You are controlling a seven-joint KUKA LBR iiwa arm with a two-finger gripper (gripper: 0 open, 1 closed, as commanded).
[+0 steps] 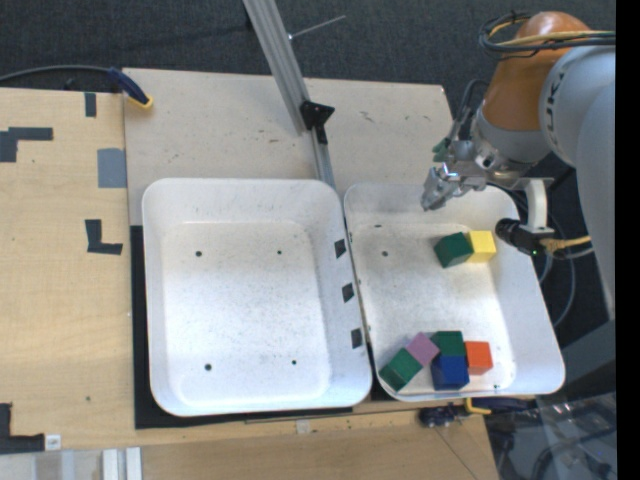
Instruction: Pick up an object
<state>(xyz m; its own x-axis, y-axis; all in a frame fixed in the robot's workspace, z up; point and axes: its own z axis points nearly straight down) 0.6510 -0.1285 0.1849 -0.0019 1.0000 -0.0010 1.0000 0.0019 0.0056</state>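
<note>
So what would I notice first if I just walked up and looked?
Probably the big grey and orange arm at the top right, its gripper hanging over the right bin. Then the bright blocks there: a green block touching a yellow block, and a colourful cluster at the near edge.

- A light wooden bench (60, 268) fills the 9 o'clock side.
- Dark grey carpet floor (150, 13) lies at 12 o'clock.
- A slanted metal rail (275, 43) crosses it.
</note>
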